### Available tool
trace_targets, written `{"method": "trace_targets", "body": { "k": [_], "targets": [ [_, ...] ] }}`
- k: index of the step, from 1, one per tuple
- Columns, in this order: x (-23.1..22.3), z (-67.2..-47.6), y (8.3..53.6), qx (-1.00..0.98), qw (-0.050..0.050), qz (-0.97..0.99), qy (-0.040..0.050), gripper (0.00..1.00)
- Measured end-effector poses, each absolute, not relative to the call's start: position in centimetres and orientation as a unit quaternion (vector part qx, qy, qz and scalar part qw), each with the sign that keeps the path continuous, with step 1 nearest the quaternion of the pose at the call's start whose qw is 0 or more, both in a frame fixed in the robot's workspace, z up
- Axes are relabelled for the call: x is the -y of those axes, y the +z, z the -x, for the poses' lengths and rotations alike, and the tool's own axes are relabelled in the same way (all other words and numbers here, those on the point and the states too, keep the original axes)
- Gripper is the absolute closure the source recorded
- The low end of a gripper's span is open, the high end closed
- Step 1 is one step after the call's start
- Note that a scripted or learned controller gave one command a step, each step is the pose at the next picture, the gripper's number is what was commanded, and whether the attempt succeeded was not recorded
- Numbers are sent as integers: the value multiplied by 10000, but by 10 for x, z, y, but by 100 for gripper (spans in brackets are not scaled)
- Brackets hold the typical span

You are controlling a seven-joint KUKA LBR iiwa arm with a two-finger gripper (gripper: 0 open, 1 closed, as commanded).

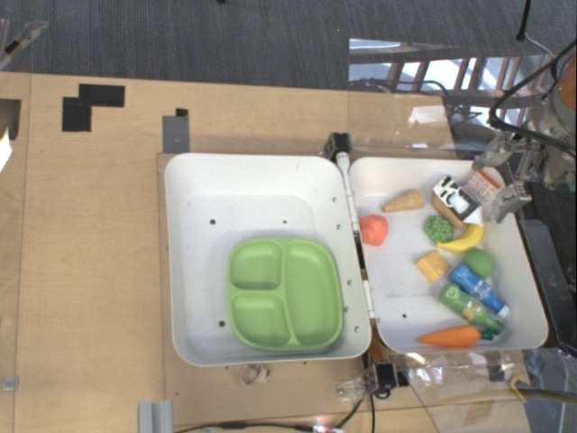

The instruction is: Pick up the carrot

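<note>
Here my tool [501,180] hangs over the far right corner of the right bin [397,307], above its rim, and I cannot tell how it is set from this slant. The carrot [450,336] lies well away from my tool, at the near edge of that same bin, flat on the floor with its length running left to right. Nothing of mine touches it.

Just beside my tool, toward the bin's middle, sits a small black-and-white carton [456,198], tilted. Near that, a little farther from my tool, are a banana [466,237] and a green bunch [439,229] touching it. Left of the carton lies a tan cone [404,202], and beyond it, close to the wall between the bins, a red ball [374,230].

Between my tool and the carrot lie a lime [480,262], an orange block [433,266], and a blue and green bottle [471,299] on its side, its end just beside the carrot.

Well apart from my tool, the left bin [207,206] holds a green tray [285,292] with three compartments. Both bins rest on the table [81,269].
</note>
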State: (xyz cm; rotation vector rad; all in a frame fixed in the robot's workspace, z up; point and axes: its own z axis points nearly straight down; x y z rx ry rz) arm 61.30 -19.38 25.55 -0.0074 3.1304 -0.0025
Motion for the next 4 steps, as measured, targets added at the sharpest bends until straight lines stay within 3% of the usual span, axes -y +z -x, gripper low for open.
{"method": "trace_targets", "body": {
  "k": [1,2,3,4],
  "targets": [
    [144,-587,150,-9907,34,1360,7,0],
    [92,-521,91,-9862,57,1657,0,0],
    [130,-613,177,-9552,84,2960,-30,0],
    [98,-564,90,-9191,70,3940,-30,0]
  ]
}}
